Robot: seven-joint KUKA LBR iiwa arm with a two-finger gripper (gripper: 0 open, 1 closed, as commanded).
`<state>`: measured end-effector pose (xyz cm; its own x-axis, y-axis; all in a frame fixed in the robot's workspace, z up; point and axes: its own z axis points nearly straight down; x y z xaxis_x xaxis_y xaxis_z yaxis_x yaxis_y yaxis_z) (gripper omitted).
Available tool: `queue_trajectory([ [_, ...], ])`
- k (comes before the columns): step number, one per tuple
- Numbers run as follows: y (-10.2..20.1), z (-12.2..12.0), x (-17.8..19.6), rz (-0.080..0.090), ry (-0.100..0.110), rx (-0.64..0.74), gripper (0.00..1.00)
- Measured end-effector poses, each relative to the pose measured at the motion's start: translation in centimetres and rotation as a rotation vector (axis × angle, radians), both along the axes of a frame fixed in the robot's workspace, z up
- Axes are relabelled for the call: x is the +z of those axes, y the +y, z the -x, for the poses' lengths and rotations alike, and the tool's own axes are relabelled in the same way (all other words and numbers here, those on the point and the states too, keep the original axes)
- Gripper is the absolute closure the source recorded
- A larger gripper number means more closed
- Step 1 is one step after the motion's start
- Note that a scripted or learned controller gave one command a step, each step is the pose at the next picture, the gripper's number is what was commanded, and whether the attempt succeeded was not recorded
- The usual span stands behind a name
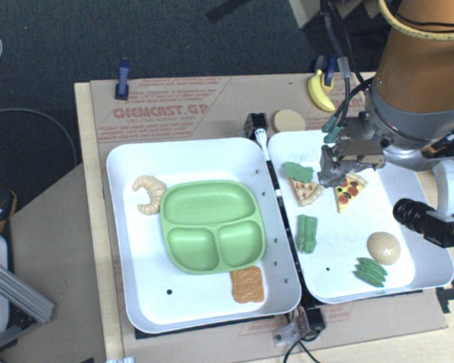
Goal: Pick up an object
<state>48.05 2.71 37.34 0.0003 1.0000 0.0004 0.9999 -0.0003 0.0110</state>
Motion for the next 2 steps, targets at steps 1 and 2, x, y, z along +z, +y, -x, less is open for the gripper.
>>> queue_trajectory([
  [1,6.2,0.2,-4.0,-0.001,0.017,0.007,1.0],
  [2,4.1,0.0,6.9,-0.002,-0.003,0.0,1.0],
])
